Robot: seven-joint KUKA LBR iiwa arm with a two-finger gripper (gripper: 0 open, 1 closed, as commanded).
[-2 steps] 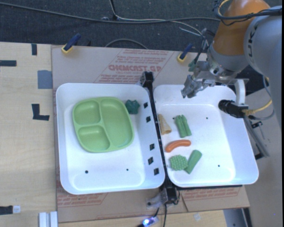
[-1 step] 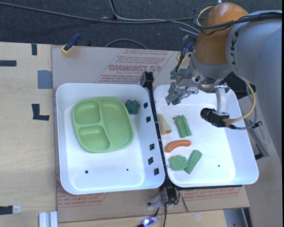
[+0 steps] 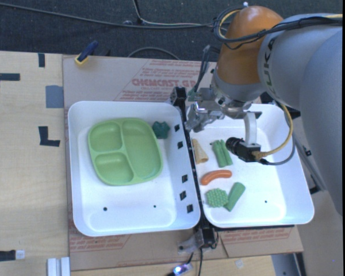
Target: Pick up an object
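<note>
Overhead, my gripper (image 3: 196, 119) hangs at the top left corner of the right bin (image 3: 287, 209), just beside the divider between the two bins. Fingers: can't tell if apart or together, the metal there is a blur from this angle, and I see nothing between them. My orange band (image 3: 247, 30) and grey arm (image 3: 310, 68) come in from the right, over the bin's top edge. A black cylinder w/ cable (image 3: 241, 148) sits below my wrist, over the bin's middle.

Right bin, left half, top to bottom: a tan cone (image 3: 201, 151) near the left wall, just below my gripper; a green stalk bundle (image 3: 221, 152) beside it to the right; an orange sausage (image 3: 216, 176) lying crosswise under those; then a bumpy green piece (image 3: 216, 197) touching a smooth green pickle (image 3: 236, 195) near the bottom edge. None of them is lifted; all lie on the bin floor.

Left bin (image 3: 126, 217): a green tray (image 3: 125, 151) w/ three compartments in the top half, tilted a bit. A small dark green piece (image 3: 160, 130) lies at the tray's top right corner, near the bin's right wall.

Both bins rest on cardboard (image 3: 126, 79) on the bench.
</note>
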